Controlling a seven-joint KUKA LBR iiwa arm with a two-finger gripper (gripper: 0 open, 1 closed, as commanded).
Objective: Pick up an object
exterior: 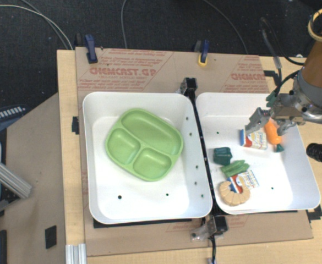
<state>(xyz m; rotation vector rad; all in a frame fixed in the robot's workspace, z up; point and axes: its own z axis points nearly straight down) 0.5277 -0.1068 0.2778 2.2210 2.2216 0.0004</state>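
Observation:
My gripper [271, 126] hangs low over the upper right part of the right bin [298, 199], its two grey fingers spread apart and open. Between the fingers lies a small orange carrot-like piece [273, 132]; the fingers do not close on it. A red and white packet [256, 140] lies just left of it, under the left finger [255, 119]. Further toward the front sit a dark green block [222, 155], a light green pod [235, 168] and a round tan biscuit [233, 193] with a printed wrapper [247, 179] on it.
The left bin [94, 202] holds a light green divided plate [144, 144]. A black divider with clamps [189, 86] runs between the bins. The arm's orange band [317, 70] rises at the right. Bare bin floor lies at the front right.

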